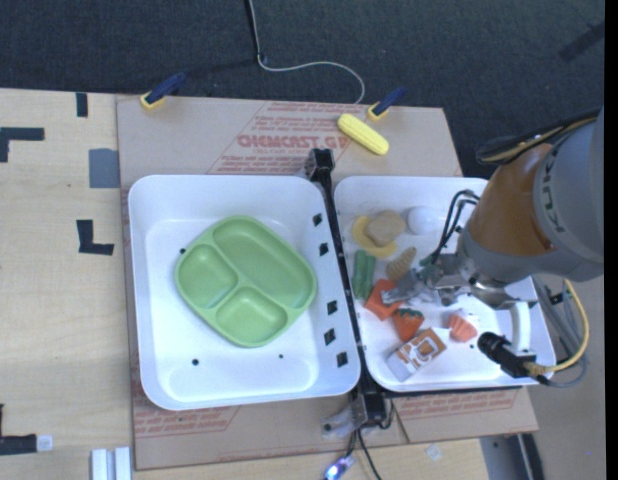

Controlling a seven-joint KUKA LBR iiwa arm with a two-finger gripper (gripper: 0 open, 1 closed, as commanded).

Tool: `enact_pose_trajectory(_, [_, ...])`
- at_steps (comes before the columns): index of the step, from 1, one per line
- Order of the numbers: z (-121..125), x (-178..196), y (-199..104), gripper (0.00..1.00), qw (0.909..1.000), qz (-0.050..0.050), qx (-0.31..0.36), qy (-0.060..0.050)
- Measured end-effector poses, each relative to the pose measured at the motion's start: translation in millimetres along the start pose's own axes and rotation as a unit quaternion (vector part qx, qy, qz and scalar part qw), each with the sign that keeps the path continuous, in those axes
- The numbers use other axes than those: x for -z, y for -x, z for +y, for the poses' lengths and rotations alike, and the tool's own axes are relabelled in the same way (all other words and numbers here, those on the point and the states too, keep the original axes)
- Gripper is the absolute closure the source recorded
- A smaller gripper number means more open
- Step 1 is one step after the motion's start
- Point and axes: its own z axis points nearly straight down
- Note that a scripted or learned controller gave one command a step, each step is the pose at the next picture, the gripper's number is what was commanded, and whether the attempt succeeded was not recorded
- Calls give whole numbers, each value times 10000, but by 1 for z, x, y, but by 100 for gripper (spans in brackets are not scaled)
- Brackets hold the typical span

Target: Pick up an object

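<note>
Table [49, 298], wood-toned, bearing a cardboard sheet [279, 138]. On the sheet: two white bins, left [154, 268] and right [469, 380], touching; a yellow corn toy [363, 134] just beyond the right bin.

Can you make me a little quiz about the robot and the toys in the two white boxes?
1. True or false: the green tray lies in the left bin.
2. Which thing lies outside both bins, on the cardboard? A) the yellow corn B) a blue cup C) a red ball
3. Fill in: the claw is down in the ____ bin, among the toy food.

Key
1. True. The tray has three compartments and is the one thing in that bin.
2. A. The corn sits above the right bin, near a blue clamp.
3. Right. It is close to the orange carrot and the small box.
</note>
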Motion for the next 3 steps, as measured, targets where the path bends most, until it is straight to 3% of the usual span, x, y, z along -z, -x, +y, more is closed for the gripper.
enact_pose_trajectory(1, [-43,90,-72,0,10000,35,36,-29])
enact_pose_trajectory(2, [-41,189,-111,0,10000,25,36,-2])
enact_pose_trajectory(3, [-42,193,-108,100,10000,15,15,-60])
